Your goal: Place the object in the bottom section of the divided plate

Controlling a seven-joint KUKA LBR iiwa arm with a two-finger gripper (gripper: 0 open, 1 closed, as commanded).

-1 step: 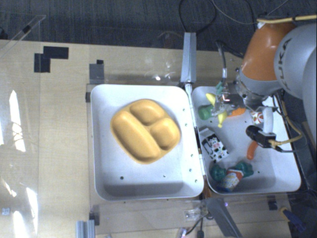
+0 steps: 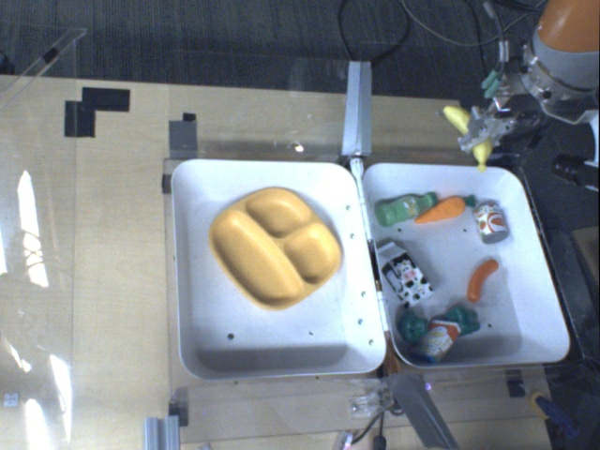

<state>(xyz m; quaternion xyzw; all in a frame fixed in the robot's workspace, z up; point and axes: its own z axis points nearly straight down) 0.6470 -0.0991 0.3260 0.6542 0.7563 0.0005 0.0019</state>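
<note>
1. Left bin [image 2: 187, 345]: shallow, white, smooth plastic; it bears the plate.
2. Right bin [image 2: 525, 340]: same make; it bears a carrot [image 2: 441, 211], a green bottle [image 2: 405, 207], a small can [image 2: 490, 222], a sausage [image 2: 482, 278], a cow-print carton [image 2: 404, 277] and other clutter.
3. Plate [image 2: 275, 246]: yellow, glossy, rounded, with three sections.
4. Gripper [image 2: 485, 129]: high over the right bin's far rim, well apart from the plate; jaws clamped on the banana, as far as the view tells.
5. Banana [image 2: 465, 126]: yellow, smooth, curved. The grip looks off-centre, so the long carry leftward may shake it loose, or it may land across a ridge.
</note>
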